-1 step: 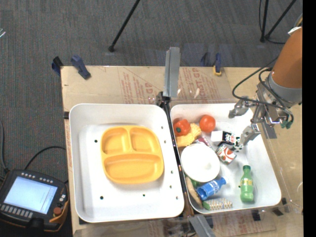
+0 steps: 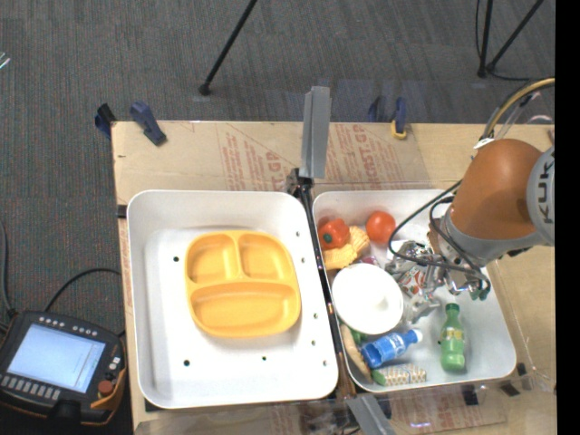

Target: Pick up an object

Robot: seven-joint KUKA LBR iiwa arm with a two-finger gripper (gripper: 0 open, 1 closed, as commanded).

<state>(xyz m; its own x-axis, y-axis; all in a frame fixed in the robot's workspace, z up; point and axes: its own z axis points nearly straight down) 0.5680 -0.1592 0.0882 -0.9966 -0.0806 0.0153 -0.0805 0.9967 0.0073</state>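
The bench (image 2: 227,152) was a brown board surface with red printed lettering, carrying two shallow white plastic bins side by side. The left bin (image 2: 149,243) held a single yellow tray (image 2: 243,282), glossy, rounded at the corners and divided into three compartments, lying flat near the bin's centre.

The right bin (image 2: 503,352) was crowded. A round white bowl (image 2: 367,298), smooth and matte, sat near its left wall. Behind it lay a red-orange pepper (image 2: 333,233) and a pale yellow ridged piece resembling corn (image 2: 351,247), touching one another, with a smooth red tomato (image 2: 381,226) just beside them. At the front lay a blue bottle (image 2: 390,347) on its side, a green bottle (image 2: 452,337) with its cap pointing away from the front wall, and a small pale ribbed item (image 2: 399,375) against the front wall.

The grey arm, with its rounded orange band (image 2: 494,188), reached in over the right bin. The gripper (image 2: 426,275), a tangle of metal parts and cables, hung low just right of the bowl and behind the green bottle. Its fingers could not be made out clearly; whether they stood apart or together, or gripped anything, could not be told.
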